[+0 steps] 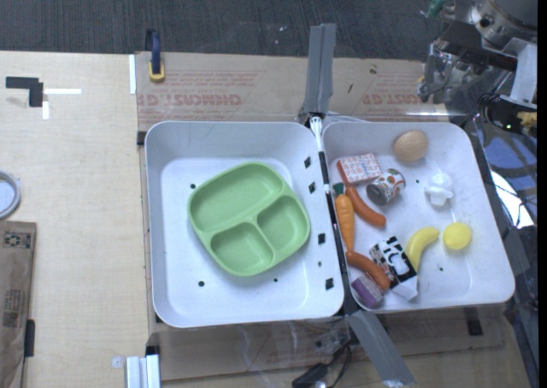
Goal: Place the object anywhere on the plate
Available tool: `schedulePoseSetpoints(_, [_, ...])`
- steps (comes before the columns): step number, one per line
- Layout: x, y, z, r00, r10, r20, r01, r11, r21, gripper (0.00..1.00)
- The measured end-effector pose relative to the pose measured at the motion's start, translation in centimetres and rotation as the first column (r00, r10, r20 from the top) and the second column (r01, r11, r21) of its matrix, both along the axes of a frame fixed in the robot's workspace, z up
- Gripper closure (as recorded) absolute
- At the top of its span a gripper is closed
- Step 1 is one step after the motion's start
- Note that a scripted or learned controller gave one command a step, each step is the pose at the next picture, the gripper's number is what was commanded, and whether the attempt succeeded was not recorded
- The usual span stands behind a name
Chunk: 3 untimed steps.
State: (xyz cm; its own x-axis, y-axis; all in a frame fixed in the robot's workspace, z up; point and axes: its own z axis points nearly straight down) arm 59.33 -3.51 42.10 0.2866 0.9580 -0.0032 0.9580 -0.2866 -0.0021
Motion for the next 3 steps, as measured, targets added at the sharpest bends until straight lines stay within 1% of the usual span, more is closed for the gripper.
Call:
schedulePoseSetpoints(1, [1.3, -1.1, -19.5, 0.998, -0.059, -0.002, 0.059, 0.998, 0.001, 1.00])
schedulePoseSetpoints(3, [1.3, -1.2, -17.9, 0.998, -0.058, -0.007, 0.058, 0.998, -0.003, 1.00])
